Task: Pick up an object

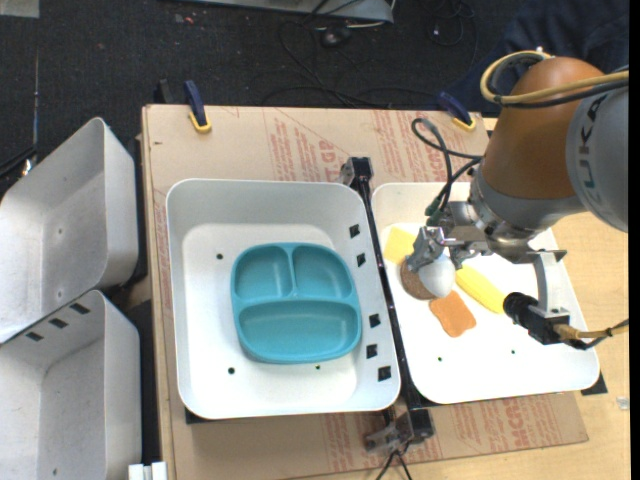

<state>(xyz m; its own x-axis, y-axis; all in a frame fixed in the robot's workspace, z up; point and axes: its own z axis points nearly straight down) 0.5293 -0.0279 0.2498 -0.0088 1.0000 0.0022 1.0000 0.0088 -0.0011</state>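
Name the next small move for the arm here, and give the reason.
Probably a short straight descent: the gripper hangs low in the right bin over a round brown-and-grey object, with an orange piece and yellow piece close beside.

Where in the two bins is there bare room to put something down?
Left bin: only the strips around the blue plate. Right bin: the near floor, below the orange piece and the yellow piece, is bare. It is crowded under the gripper.
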